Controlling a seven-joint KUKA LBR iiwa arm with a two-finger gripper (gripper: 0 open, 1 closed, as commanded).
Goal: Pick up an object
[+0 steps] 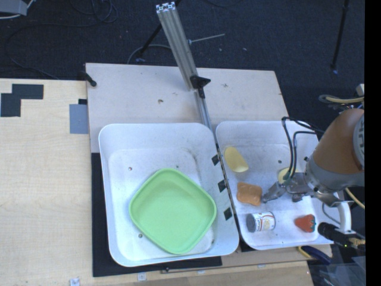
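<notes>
The arm point(339, 151) reached in from the right edge of the frame, its gripper point(284, 190) low over the right bin point(262, 133). I couldn't tell how its fingers stood (too dark and small). Just left of it lay an orange block point(249, 193), a yellow piece point(236, 159) above that, a small can point(261, 221) below, a red thing point(305, 223) at lower right. The left bin point(119, 142) held a green plate point(172, 211).

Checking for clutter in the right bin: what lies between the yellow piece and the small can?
In the camera view, the orange block lies between the yellow piece and the small can.
</notes>
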